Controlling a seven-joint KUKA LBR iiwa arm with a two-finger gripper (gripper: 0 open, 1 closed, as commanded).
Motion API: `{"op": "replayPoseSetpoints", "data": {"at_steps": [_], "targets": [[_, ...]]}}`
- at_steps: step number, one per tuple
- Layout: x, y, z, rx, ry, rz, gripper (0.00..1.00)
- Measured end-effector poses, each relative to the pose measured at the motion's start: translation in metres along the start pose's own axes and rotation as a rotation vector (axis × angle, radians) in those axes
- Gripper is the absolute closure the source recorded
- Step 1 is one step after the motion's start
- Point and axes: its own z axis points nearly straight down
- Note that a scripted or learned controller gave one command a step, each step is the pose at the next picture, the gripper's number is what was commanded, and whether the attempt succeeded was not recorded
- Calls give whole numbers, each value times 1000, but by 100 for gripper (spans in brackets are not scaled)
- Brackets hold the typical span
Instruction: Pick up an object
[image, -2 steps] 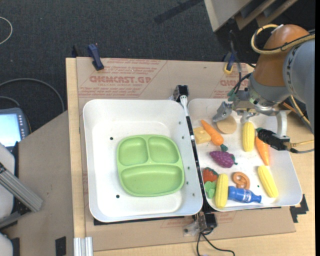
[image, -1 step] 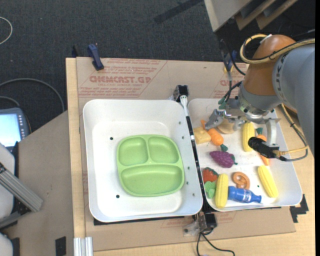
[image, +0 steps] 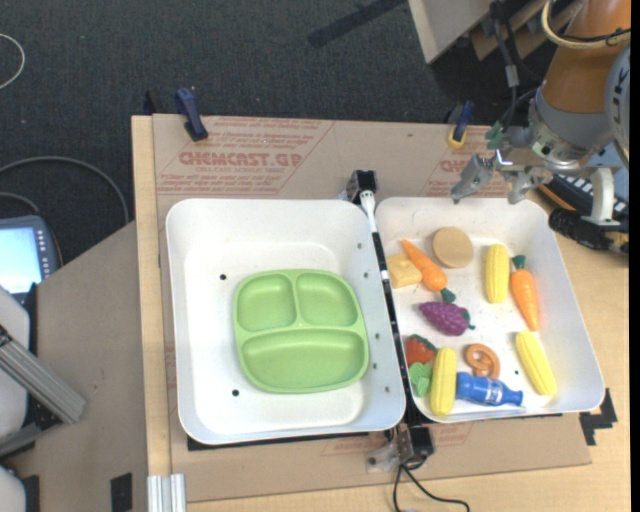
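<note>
Fingers (image: 470, 184) of the gripper (image: 497, 184) hang spread and empty above the right bin's (image: 578, 330) far rim. Toy food fills that bin: carrots (image: 524, 292), corn (image: 495, 272), grapes (image: 445, 317). Left bin (image: 190, 330) holds a green divided plate (image: 299, 330).

Bright, even light falls from overhead. The two white bins (image: 190, 300) look almost washed out, with faint glare along their rims toward 9 o'clock. Shadows are soft and short: the green tray (image: 299, 330) casts a thin pale one on its 6 o'clock side. The dark floor toward 12 o'clock stays dim and grainy. Focus is fair at the centre and softens toward the corners. The arm (image: 585, 70) at 2 o'clock is slightly blurred, and the picture is low in resolution overall.
</note>
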Motion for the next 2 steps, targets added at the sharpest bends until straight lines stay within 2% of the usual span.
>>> {"op": "replayPoseSetpoints", "data": {"at_steps": [1, 2], "targets": [[-51, -22, 40, 20, 4, 6, 0], [-103, -41, 62, 19, 4, 4, 0]]}}
